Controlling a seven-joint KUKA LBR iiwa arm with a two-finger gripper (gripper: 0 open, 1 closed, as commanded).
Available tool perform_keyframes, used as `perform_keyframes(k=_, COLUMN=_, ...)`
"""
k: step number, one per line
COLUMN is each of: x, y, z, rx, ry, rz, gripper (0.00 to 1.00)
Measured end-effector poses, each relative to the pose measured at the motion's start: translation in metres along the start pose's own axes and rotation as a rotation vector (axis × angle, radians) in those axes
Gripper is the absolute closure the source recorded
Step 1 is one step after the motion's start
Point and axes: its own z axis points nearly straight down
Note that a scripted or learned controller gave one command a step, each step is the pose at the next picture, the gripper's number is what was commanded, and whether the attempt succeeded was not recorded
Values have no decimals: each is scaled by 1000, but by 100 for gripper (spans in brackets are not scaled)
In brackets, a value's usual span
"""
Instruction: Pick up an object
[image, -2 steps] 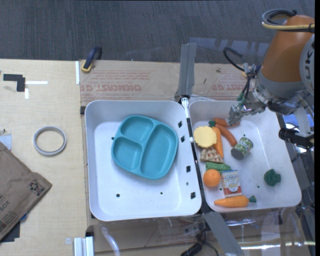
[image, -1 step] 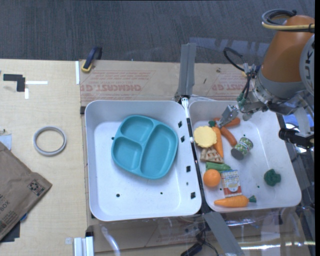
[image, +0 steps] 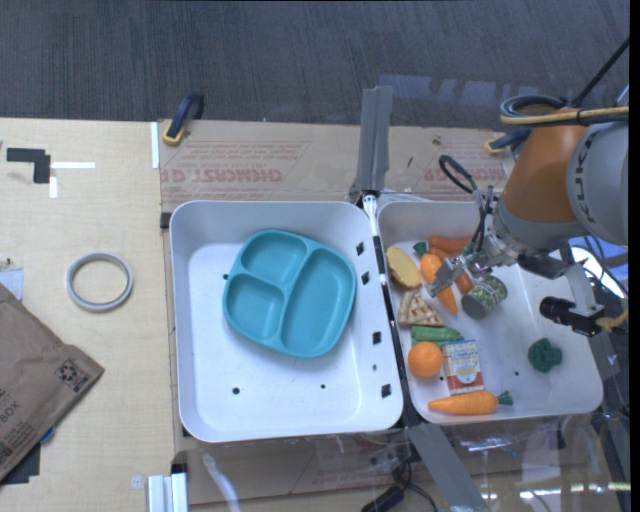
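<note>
My gripper (image: 452, 277) hangs low over the upper left part of the right bin (image: 570, 400), among a cluster of toy foods. Right under it lie an orange piece (image: 447, 297) and a small orange ball (image: 430, 266); whether it touches either I cannot tell. A grey-green can (image: 486, 296) lies just to its right. Around it are a yellow potato-like piece (image: 403, 266), a carrot (image: 446, 244), a waffle wedge (image: 417, 309), green beans (image: 436, 333), an orange (image: 425, 358), a small juice box (image: 462, 365), a second carrot (image: 463, 403) and a green broccoli (image: 545, 354).
The left bin (image: 200, 330) holds a teal divided plate (image: 290, 292). A roll of tape (image: 100, 281) and a brown cardboard box (image: 30, 385) lie on the bench at left. A black part of the arm (image: 572, 313) juts over the right bin's right side.
</note>
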Motion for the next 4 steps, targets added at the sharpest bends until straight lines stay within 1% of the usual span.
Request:
perform_keyframes(k=1, x=4, y=-23, z=10, rx=-4, ry=-2, rz=-206, gripper=0)
perform_keyframes(k=2, x=2, y=-23, z=1, rx=-6, ry=-4, rz=-203, gripper=100)
perform_keyframes(k=3, x=-78, y=31, z=10, rx=-3, ry=-3, rz=-287, gripper=100)
perform_keyframes(k=4, x=-59, y=2, z=11, rx=-1, ry=0, rz=362, gripper=100)
